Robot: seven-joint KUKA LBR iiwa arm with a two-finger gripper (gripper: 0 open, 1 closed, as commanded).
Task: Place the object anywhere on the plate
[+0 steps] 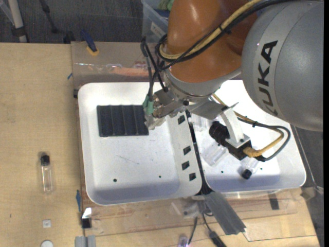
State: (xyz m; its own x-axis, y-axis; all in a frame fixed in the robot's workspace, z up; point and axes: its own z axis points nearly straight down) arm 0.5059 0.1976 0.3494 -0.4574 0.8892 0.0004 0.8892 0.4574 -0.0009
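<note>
End effector [154, 115] hangs at the dark plate's [121, 120] right edge; I cannot tell its state. Next likely comes lowering and release.

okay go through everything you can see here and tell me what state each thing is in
Black ribbed plate: flat in the left bin, nothing on its visible part.
Pincer: low over the plate's right edge.
Clear vial: lying on the bench, outside the bins.
Right bin: largely covered by the arm.
</note>
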